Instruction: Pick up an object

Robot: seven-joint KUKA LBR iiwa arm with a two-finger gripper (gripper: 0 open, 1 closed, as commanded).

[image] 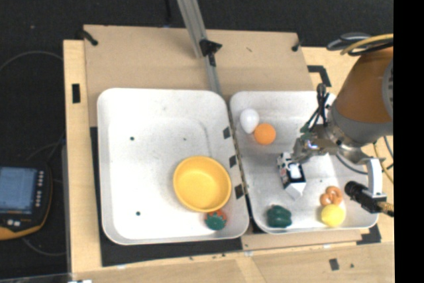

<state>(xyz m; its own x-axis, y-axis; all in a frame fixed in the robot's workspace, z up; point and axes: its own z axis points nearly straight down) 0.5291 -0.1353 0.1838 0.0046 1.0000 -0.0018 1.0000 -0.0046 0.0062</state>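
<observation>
Gripper low in right bin, over a small white-black block; can't tell its opening or any hold. Risk: block sits off-centre, could get nudged aside, not gripped.

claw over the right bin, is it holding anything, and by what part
Cannot be told. The claw is down in the right bin right at a small white and black object, but the view is too coarse to show any grip on it.
</observation>
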